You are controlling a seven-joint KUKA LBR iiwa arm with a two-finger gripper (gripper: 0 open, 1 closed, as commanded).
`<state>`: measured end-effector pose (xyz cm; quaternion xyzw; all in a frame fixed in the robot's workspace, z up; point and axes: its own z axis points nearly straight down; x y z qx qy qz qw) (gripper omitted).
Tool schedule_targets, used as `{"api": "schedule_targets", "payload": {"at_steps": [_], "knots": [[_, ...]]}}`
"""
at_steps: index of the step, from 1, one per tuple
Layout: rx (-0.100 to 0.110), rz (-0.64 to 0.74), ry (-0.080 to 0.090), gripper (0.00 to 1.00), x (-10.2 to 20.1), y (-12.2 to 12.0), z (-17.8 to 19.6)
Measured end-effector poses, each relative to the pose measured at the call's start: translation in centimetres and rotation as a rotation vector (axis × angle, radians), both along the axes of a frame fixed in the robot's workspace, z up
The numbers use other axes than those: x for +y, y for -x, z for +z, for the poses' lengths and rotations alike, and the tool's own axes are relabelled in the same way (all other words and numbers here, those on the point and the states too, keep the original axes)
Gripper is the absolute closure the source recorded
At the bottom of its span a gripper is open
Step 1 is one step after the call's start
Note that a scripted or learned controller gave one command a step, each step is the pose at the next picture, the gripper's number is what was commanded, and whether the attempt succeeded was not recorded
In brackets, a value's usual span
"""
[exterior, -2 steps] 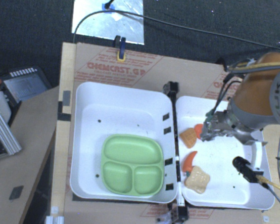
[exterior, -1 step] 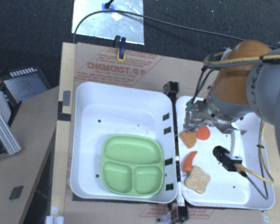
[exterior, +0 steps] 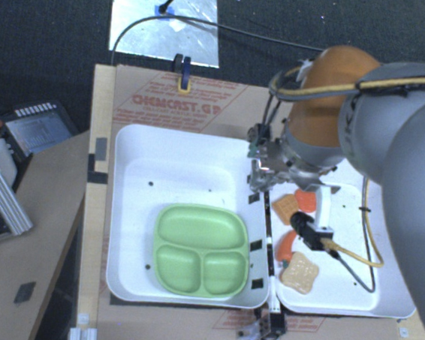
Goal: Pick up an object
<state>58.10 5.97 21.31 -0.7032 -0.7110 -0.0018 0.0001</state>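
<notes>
Orange and tan toy foods lie in the right bin (exterior: 335,292), close to its left wall. A tan cracker (exterior: 285,205), squarish and turned corner-up, touches an orange piece (exterior: 306,201) just to its right. Nearer the front, an orange wedge (exterior: 285,245) lies with its long axis running near to far, slightly tilted. A toast slice (exterior: 299,273) sits just below it, one corner towards the front rim. The pincer (exterior: 299,184) hangs just above the cracker; whether it is clenched or released cannot be told. The left bin (exterior: 166,176) holds a green divided plate (exterior: 191,227).
</notes>
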Motion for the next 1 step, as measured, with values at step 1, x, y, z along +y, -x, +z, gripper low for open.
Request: {"api": "schedule_targets", "payload": {"at_steps": [1], "knots": [[-0.002,-0.001,0.000,1.00,4.84,-1.79,1.18]]}}
